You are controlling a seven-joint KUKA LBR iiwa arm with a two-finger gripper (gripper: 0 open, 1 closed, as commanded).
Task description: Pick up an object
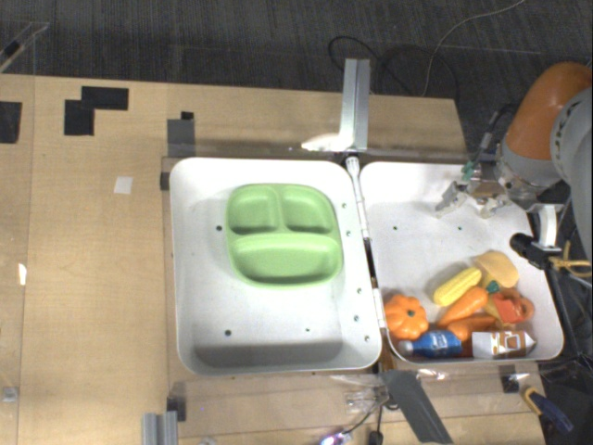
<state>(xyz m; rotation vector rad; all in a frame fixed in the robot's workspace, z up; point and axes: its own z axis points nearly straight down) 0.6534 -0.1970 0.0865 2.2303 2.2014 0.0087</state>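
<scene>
Your gripper [471, 196] sits over the far right part of the right bin [408, 239], near its back wall, with the grey arm and its orange band [547, 109] coming in from the right edge. Its two fingers are spread apart, one tip pointing toward the bin's middle and the other back toward the arm, and nothing lies between them; whether they touch the white floor below you cannot tell. The things to pick are all crowded into the near right corner of that same bin, well apart from the gripper: a small orange pumpkin [406, 315] at the left of the heap, a yellow corn cob [457, 286] lying at a slant just beside it, an orange carrot [463, 306] under the corn, a pale yellow piece [498, 269] behind them, a red piece [512, 308] toward the right wall, a blue bottle [435, 345] lying flat along the front wall, and a white carton [502, 344] next to it. In the left bin [199, 248] you have a green divided plate [283, 233] with three compartments, lying flat toward the back.
</scene>
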